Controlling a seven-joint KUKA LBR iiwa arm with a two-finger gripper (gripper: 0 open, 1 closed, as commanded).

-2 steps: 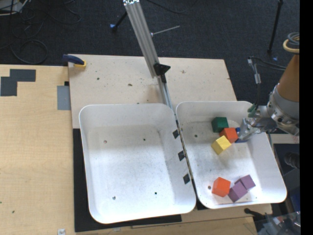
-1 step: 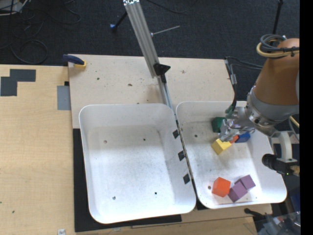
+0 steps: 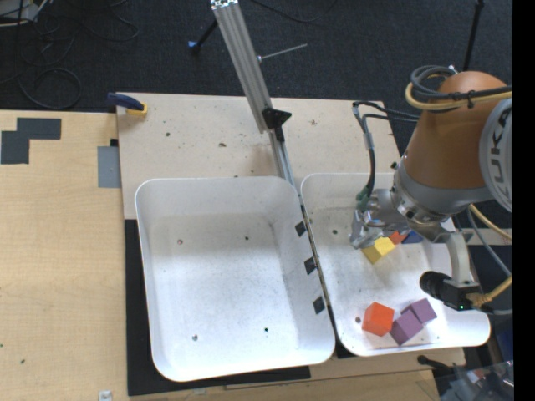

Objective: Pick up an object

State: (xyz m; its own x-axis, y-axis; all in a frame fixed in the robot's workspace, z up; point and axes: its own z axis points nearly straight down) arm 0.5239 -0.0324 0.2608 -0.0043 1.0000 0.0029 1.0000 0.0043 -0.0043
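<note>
Your gripper [image 3: 366, 230] sits low in the right bin [image 3: 468, 334], near its left wall, right at a yellow block [image 3: 381, 247] just below its tip. I cannot tell whether it has a hold on that block. You look to be at the grasp step. Next you need a straight lift to test the hold. An orange block [image 3: 379, 318] and purple blocks [image 3: 413, 320] lie near the bin's front edge.

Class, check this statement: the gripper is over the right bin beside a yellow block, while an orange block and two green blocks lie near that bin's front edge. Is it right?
One detail is wrong: the two blocks beside the orange block are purple, not green, as the camera view shows. The gripper over the right bin beside the yellow block stands as stated.
</note>
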